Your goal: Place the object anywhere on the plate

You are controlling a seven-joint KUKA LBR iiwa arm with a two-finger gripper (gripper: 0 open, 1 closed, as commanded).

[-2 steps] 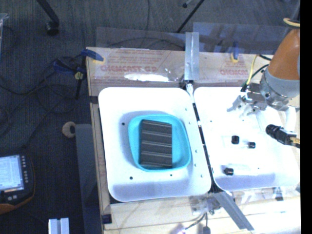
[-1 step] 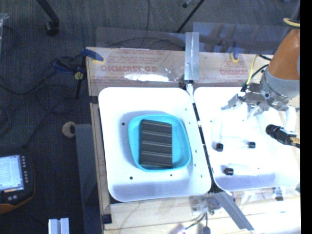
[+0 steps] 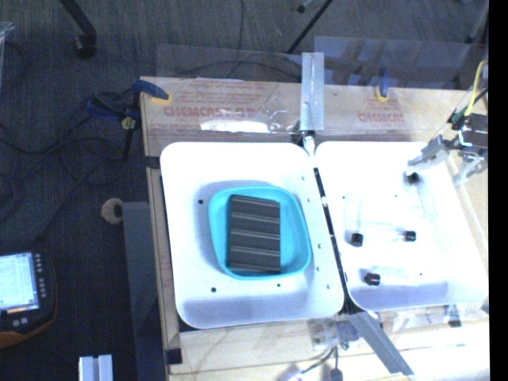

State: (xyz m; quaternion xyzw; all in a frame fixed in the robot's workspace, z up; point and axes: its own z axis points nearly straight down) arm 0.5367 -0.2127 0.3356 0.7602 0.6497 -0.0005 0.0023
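Since the dark ridged block lies flat on the blue plate, in the middle of the left bin, the placing step looks to me already done. The block sits fully inside the plate's rim, a little toward its left side, and nothing touches it.

From the camera view, the gripper hangs over the far right part of the right bin, well apart from the plate. Its two fingers seem spread apart, with nothing between them, though they are small and pale against the white bin. One black-capped clear piece lies just below the left finger tip; whether it touches it I cannot tell. Other such pieces lie nearer in this bin.

In my judgement the next move calls for no new grasp, only for keeping away from the plate.
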